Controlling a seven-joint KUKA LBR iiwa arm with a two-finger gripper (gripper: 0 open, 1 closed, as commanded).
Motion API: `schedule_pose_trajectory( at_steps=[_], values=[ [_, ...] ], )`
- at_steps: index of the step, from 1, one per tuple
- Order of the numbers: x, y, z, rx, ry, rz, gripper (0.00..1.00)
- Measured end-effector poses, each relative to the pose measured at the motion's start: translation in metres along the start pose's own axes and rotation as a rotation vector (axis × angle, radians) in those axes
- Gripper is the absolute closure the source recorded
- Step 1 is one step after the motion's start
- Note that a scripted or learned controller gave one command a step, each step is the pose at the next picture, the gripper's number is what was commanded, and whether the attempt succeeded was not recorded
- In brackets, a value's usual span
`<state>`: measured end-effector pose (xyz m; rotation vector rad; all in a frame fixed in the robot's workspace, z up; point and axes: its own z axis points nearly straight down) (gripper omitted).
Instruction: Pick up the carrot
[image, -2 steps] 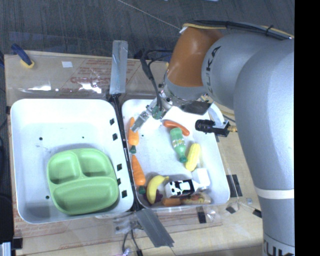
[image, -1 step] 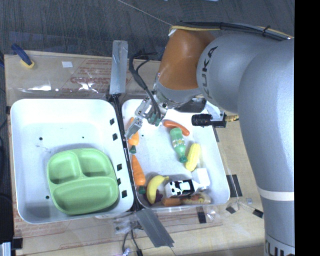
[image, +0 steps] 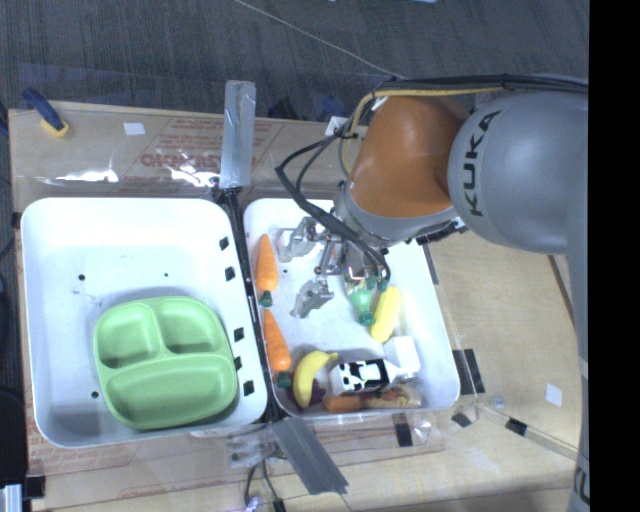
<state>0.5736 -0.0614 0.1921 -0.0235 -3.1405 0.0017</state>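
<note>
Two orange carrots lie along the left wall of the right bin (image: 437, 300): one carrot (image: 265, 262) near the middle of the wall, a second carrot (image: 276, 343) just below it. My gripper (image: 302, 269) hangs low over the bin's left half, just right of the upper carrot. Its metal fingers (image: 313, 297) are spread apart, open, with bare bin floor between them. Neither carrot is held. The grey arm with its orange band (image: 405, 155) covers the bin's top right.
The right bin also holds a banana (image: 313, 372), a yellow corn-like piece (image: 385, 312), a green item (image: 360, 296), a black-and-white cow toy (image: 360, 375), a white block (image: 403, 352) and a sausage (image: 355, 403). A green divided plate (image: 165, 362) sits in the left bin (image: 60, 250).
</note>
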Motion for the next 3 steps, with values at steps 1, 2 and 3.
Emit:
schedule_pose_trajectory(
  at_steps=[1,2,3],
  values=[
    [0.000,0.000,0.000,-0.001,0.000,0.000,0.00],
    [-0.020,-0.033,0.092,0.000,0.004,-0.063,0.00],
    [-0.023,-0.031,0.078,0.000,-0.004,-0.066,1.00]
  ],
)
